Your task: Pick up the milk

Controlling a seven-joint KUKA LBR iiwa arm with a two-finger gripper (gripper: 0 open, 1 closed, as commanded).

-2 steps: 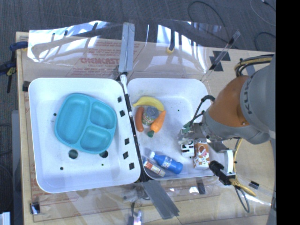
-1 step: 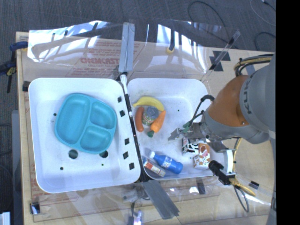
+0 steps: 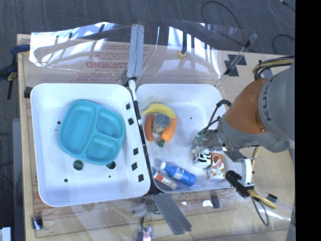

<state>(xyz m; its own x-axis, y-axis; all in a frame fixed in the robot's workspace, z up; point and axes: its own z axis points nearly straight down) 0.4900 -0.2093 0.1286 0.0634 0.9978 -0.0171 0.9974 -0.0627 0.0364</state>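
The tool (image 3: 204,145) is seen over the cow-patterned milk (image 3: 202,157); its state cannot be told, labels unreadable.

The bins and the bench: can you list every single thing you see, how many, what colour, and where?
bins: 2, white, side by side on the bench
tray: 1, blue, three compartments, left bin
banana: 1, yellow, right bin, top
carrot: 1, orange, below the banana
bottle: 1, blue with white cap, right bin, bottom edge
milk: 1, black-and-white carton, right bin, by the pincer
small carton: 1, red and white, right of the milk
arm: 1, grey with orange band, from the right
pincer: 1, dark, over the milk
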